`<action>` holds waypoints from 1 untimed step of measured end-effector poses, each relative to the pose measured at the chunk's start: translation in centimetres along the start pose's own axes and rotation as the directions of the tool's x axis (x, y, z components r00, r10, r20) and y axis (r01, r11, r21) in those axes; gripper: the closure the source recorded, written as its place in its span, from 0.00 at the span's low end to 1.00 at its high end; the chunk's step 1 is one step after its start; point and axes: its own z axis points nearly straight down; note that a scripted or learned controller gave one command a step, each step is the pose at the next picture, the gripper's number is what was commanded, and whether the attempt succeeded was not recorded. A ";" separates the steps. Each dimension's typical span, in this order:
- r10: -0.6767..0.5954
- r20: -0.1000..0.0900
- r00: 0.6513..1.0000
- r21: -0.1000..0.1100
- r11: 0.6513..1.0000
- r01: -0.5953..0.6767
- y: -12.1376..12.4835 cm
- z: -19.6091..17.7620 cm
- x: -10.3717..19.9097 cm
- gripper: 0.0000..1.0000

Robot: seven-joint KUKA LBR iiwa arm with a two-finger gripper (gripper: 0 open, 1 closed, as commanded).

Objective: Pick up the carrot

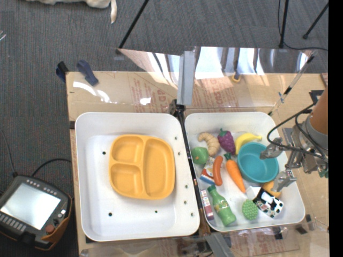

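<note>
Now, left to right: the yellow tray [142, 166] fills my left bin, the carrot [235, 175] lies loose mid-right bin beside the teal bowl [258, 163], and my gripper [278, 167] hovers at the frame's right with jaws apart, holding nothing, ready to descend.

An orange carrot [236, 175] with a green top was seen just left of a teal bowl [258, 163]. Beyond the bowl a yellow banana [247, 139] and purple grapes [227, 141] were seen, and below it a black-and-white patched toy [269, 202]. A yellow-orange tray [142, 166] was set in the white left bin [96, 130].
</note>
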 end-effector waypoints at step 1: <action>-0.055 -0.002 0.998 -0.003 0.998 0.055 4.5 11.6 -0.6 0.00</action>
